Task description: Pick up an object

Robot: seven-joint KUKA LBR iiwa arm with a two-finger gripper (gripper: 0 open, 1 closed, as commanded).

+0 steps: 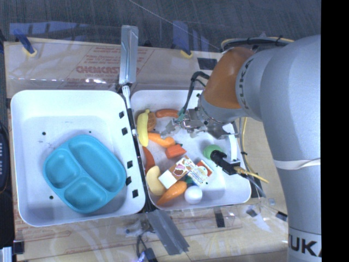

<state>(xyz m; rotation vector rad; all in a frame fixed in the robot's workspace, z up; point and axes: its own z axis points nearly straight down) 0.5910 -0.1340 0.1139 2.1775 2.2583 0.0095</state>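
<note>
The right bin (240, 187) holds several toy foods: a yellow banana (143, 129), a sausage (166, 113), an orange carrot (160, 140), a red-orange piece (175, 151), a small printed carton (188, 171), a white egg (193, 194), another carrot (172, 191), a pale yellow fruit (154, 179) and a green item (212, 150). My gripper (177, 125) hangs low over the bin's upper middle, between the sausage and the carrot, just right of the banana. Nothing is visibly held between its tips.
The left bin (32, 108) holds a blue three-compartment plate (84, 171). A metal divider bar (128, 53) stands between the bins at the back. The bulky grey arm (283, 102) covers the right bin's right side.
</note>
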